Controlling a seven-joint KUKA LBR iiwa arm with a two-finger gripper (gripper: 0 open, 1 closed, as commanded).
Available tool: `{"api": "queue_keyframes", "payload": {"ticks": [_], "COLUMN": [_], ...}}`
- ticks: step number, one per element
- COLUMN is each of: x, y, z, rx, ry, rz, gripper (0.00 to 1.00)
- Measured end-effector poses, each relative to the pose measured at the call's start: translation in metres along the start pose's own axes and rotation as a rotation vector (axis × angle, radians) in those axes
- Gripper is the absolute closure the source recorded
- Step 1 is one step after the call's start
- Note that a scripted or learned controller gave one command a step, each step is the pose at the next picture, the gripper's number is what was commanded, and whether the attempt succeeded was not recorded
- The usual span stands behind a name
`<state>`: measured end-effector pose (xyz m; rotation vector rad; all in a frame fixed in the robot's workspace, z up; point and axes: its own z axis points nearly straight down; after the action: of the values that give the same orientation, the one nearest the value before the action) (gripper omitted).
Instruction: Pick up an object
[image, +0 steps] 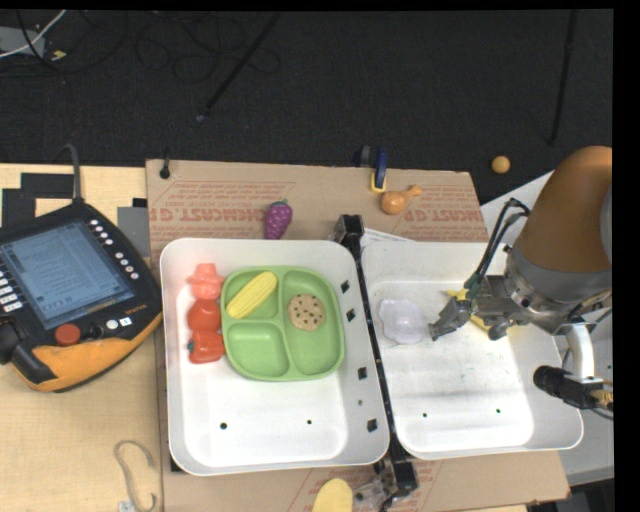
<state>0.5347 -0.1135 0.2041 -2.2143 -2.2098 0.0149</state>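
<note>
Clear cup (404, 322) lies near the right bin's (480, 425) left wall, jaws (447, 322) beside it, grip unclear.

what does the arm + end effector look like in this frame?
The arm shows a rounded orange band over a grey wrist housing. Thin black cables loop along its left side. The gripper is dark grey metal, with small yellow parts near its base.

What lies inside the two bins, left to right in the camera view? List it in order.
red toy figure → corn cob → cookie → clear cup → gripper
</note>
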Motion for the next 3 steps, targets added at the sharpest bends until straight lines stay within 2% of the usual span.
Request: {"api": "queue_keyframes", "payload": {"ticks": [1,3], "x": [0.000,-0.001], "y": [0.003,0.004], "z": [-0.007,0.110], "rx": [-0.013,-0.009], "ry": [-0.001,-0.001], "rz": [-0.002,-0.003], "gripper": [0.00,0.00]}}
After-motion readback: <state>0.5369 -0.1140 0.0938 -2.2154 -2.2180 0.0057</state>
